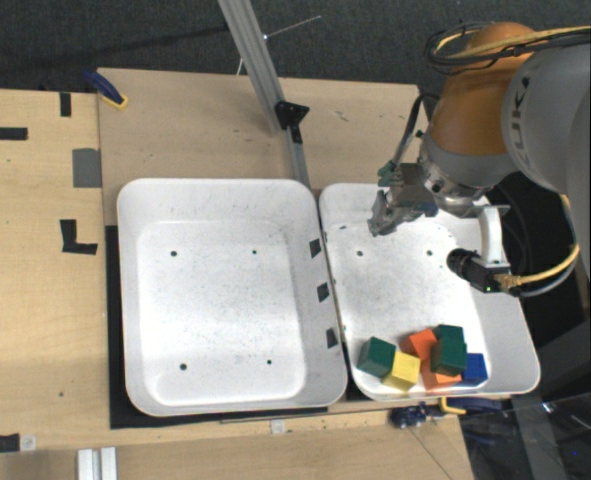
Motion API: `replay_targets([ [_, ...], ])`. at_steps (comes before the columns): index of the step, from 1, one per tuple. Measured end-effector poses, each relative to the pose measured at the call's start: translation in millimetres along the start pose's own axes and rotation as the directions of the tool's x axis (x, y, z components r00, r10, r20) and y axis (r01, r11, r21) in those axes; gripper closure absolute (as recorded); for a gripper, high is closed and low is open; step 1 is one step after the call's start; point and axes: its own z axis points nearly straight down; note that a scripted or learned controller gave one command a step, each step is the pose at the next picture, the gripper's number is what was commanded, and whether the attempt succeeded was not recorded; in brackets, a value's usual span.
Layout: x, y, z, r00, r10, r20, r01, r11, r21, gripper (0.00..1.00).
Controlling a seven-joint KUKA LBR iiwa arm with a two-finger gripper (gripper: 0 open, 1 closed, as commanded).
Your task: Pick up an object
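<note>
The gripper (383, 223) hung over the far end of the right bin (375, 268), well apart from the blocks (425, 358) heaped in its near corner, probably pushed there. Its state I cannot tell: the wrist hid much, and it looked dark and small.

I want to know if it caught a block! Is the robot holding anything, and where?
Nothing shows in the gripper. It hangs over the far end of the right bin, away from the blocks.
</note>
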Motion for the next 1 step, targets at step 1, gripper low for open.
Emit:
replay_targets([
  [1, 64.2, 0.3, 3.9, 1.000, -0.002, -0.001, 0.002, 1.000, 0.000, 1.00],
])
